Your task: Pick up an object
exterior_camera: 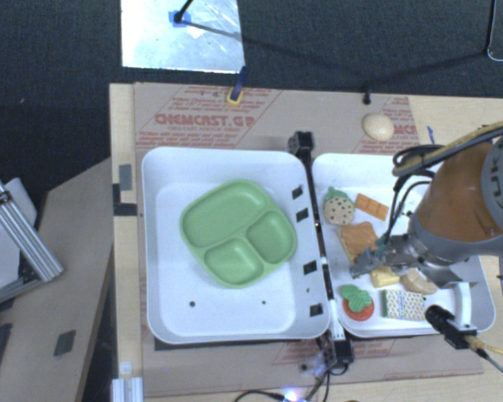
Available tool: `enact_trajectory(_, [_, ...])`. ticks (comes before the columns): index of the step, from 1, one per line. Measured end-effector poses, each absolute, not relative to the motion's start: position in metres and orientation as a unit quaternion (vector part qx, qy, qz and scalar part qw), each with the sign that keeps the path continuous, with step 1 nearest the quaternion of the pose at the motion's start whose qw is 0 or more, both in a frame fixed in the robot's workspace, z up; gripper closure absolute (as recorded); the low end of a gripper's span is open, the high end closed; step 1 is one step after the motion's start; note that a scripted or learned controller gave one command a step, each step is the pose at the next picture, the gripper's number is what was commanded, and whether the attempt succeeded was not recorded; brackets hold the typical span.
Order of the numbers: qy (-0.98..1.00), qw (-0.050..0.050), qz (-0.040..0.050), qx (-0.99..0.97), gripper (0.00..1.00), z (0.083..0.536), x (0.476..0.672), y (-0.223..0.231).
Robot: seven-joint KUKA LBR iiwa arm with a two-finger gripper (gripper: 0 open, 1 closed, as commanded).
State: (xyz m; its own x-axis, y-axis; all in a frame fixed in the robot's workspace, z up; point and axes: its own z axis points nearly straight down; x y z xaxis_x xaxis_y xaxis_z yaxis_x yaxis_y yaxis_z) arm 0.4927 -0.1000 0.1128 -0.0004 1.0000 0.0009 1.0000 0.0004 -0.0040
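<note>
The right bin [335,167] holds several toy foods. A round speckled cookie [338,208] lies at its left, with an orange cracker [371,205] beside it and a brown-orange piece [358,237] below. Nearer the front are a yellow cheese block [386,278], a beige piece [418,282], a red tomato with green leaves [357,302] and a white speckled block [402,305]. My gripper [375,259] hangs low over the middle of this bin, just above the cheese block and right beside the brown-orange piece. The wrist hides what lies under it.
In the left bin [163,308] lies a green divided plate [238,232]. A black divider with clips [312,224] runs between the bins. A pale egg-shaped object [377,126] rests on the bench behind the right bin. Cables [415,162] loop above the arm's orange band [461,195].
</note>
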Motion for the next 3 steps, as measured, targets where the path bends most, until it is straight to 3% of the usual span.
enact_trajectory(1, [-0.706,-0.009,-0.0024,-0.708,0.0,0.09,0.497,-0.104])
enact_trajectory(2, [-0.707,-0.01,-0.0055,-0.707,1.0,0.1,0.5,-0.102])
enact_trajectory(3, [-0.709,-0.002,-0.0016,-0.705,1.0,0.145,0.503,-0.095])
